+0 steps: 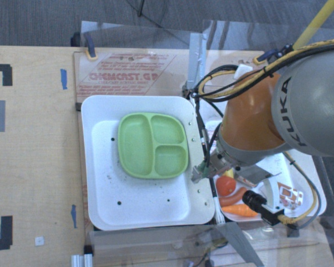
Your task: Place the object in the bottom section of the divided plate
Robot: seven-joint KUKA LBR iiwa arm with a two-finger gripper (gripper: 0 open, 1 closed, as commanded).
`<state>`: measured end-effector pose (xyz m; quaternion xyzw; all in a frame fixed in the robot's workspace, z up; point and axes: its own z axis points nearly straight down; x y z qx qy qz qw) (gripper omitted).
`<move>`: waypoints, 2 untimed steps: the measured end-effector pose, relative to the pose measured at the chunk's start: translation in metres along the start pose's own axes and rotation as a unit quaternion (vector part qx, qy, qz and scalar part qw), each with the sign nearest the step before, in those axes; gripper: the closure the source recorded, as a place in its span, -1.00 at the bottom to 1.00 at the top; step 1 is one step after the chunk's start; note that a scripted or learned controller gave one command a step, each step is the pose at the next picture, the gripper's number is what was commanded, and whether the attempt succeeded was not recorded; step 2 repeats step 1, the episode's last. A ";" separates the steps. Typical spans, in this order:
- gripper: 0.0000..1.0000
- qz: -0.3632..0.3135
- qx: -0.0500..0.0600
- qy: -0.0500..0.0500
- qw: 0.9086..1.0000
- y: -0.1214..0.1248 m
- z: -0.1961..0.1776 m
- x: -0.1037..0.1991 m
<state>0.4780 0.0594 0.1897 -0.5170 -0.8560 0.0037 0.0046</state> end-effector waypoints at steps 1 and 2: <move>-1.00 0.000 0.000 0.000 1.000 0.000 0.000 0.000; -1.00 0.000 0.000 0.000 1.000 0.000 0.000 0.000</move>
